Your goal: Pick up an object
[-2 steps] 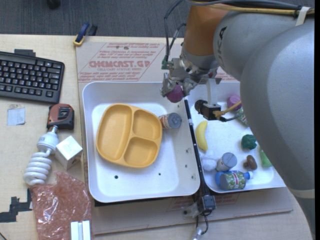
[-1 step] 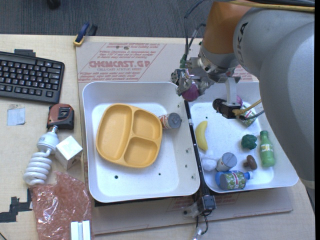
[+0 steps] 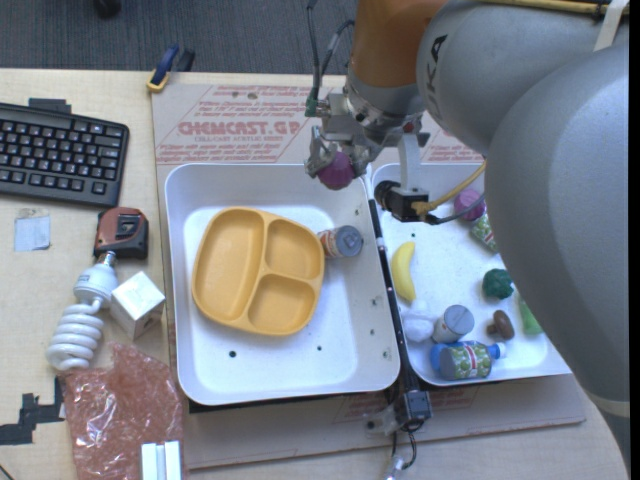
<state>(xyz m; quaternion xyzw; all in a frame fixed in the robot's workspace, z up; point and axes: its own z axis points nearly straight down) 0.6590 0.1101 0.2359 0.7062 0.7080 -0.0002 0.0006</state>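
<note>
My gripper (image 3: 335, 165) hangs over the far right corner of the left bin (image 3: 290, 378). A small purple object (image 3: 337, 172) sits between its fingers, lifted above the bin floor. Below it in the left bin lie a yellow divided plate (image 3: 258, 270) and a small orange jar with a grey lid (image 3: 343, 242). The right bin (image 3: 520, 363) holds a banana (image 3: 403, 270), a pink-purple piece (image 3: 468, 205), a dark green lump (image 3: 497, 284), a brown piece (image 3: 499, 324), a grey-capped cup (image 3: 457, 320) and a small bottle (image 3: 465, 360) lying on its side.
The arm's big grey body covers the right bin's right side. On the bench left of the bins are a keyboard (image 3: 62, 153), a tape measure (image 3: 122, 233), a spiral light bulb (image 3: 82, 318), a white cube (image 3: 137, 302) and a pink plastic bag (image 3: 125, 403).
</note>
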